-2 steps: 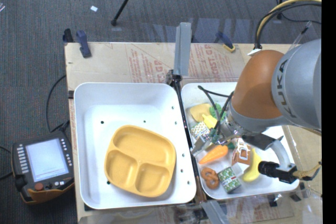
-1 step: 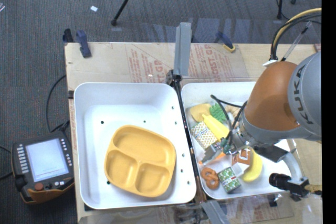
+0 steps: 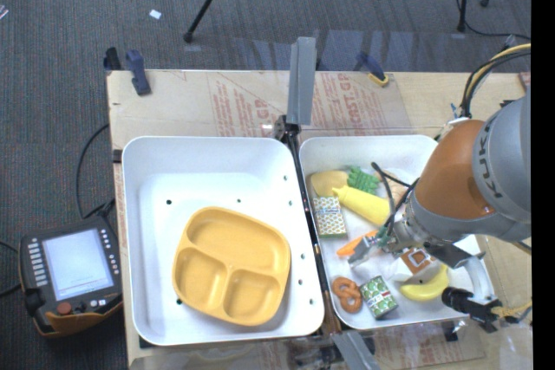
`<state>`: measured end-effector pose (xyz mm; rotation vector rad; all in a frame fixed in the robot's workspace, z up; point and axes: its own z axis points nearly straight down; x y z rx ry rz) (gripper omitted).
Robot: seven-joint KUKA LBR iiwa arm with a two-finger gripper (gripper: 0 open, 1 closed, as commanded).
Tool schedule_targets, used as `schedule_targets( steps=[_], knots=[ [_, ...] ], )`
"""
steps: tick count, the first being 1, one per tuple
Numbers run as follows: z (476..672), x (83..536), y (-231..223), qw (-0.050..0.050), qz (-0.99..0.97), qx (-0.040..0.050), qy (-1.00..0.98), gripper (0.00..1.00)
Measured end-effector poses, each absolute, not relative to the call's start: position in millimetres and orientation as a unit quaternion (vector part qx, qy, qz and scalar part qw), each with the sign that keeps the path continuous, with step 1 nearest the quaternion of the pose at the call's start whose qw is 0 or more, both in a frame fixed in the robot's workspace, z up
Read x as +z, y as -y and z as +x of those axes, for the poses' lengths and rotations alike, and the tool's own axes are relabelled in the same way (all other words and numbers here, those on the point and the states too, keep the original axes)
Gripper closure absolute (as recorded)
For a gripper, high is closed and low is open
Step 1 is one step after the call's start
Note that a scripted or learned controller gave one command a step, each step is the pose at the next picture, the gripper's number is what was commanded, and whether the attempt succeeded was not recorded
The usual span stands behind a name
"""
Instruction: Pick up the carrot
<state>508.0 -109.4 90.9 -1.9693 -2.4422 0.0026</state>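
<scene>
Cardboard-topped tabletop carries two white bins, carrot lying mid right bin among crowded toy food, claw low at its right end, state I cannot tell; risk judged: clutter nearby, corn especially, could get nudged or grabbed instead.

**Colours across the two white bins**

The left bin is plain white and holds a mustard-yellow divided tray. Right of that tray, the right bin is white too. In it lie an orange carrot, a yellow corn cob with green husk, a yellow banana, a brown pretzel and a green-and-white carton. The arm is grey with an orange band.
</scene>
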Motion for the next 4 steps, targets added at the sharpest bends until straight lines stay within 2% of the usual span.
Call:
schedule_targets(
  steps=[1, 2, 3, 4],
  knots=[
    [552.2, 86.0, 83.7, 0.002, -0.68, 0.0011, 0.733, 0.0],
    [571.6, 86.4, 117.3, 0.002, -0.829, 0.002, 0.56, 0.0],
    [570.9, 94.8, 114.2, 0.004, -0.826, 0.0046, 0.563, 1.0],
    [571.2, 94.3, 112.7, 0.005, -0.826, 0.0046, 0.564, 0.0]
  ],
)
